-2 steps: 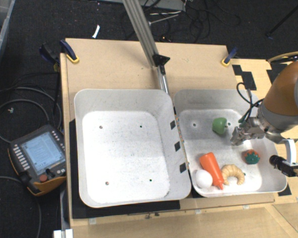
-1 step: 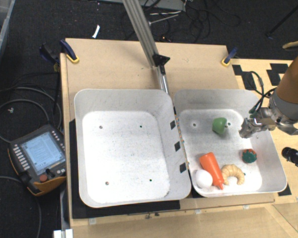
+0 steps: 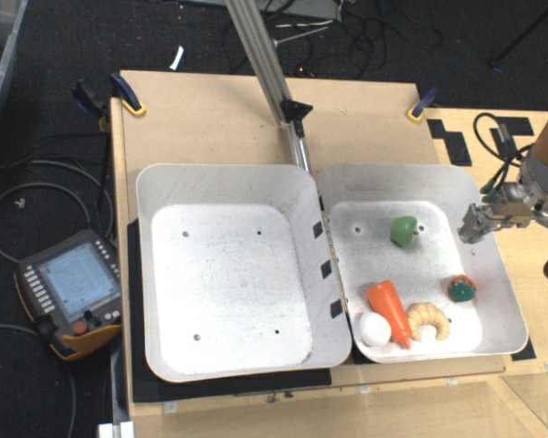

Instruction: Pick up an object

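The right bin [image 3: 493, 245] holds several small objects. A green rounded piece [image 3: 404, 231] lies near its middle. Toward the right wall sits a small red and green item [image 3: 462, 288]. Along the front lie an orange carrot-like piece [image 3: 391, 310], a white ball [image 3: 375, 329] and a tan curled piece [image 3: 430, 318], close together. My gripper [image 3: 473, 224] hangs at the right bin's right rim, right of the green piece and above the red item. Nothing shows between its fingers.
The left bin [image 3: 155, 245] lies beside the right one on a wooden bench. A grey metal pole [image 3: 260, 53] slants in from the top to the gap between the bins. A teach pendant [image 3: 68, 286] rests on the floor at left.
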{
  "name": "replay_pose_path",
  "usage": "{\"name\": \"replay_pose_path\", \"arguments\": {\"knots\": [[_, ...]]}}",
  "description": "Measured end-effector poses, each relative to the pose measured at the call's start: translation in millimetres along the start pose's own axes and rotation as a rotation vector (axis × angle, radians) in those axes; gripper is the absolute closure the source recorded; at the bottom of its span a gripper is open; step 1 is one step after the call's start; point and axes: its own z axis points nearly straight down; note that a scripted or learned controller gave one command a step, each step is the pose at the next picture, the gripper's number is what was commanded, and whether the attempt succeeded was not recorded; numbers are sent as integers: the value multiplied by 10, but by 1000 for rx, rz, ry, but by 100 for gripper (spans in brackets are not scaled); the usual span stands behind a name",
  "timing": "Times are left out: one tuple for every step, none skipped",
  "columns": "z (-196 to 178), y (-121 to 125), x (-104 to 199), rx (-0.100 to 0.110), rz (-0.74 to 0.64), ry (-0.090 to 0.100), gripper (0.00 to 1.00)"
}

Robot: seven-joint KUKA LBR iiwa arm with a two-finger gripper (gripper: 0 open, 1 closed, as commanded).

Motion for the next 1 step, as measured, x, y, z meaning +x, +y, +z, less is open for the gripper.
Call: {"name": "replay_pose_path", "arguments": {"knots": [[-516, -35, 80, 0, -2, 0, 100]]}}
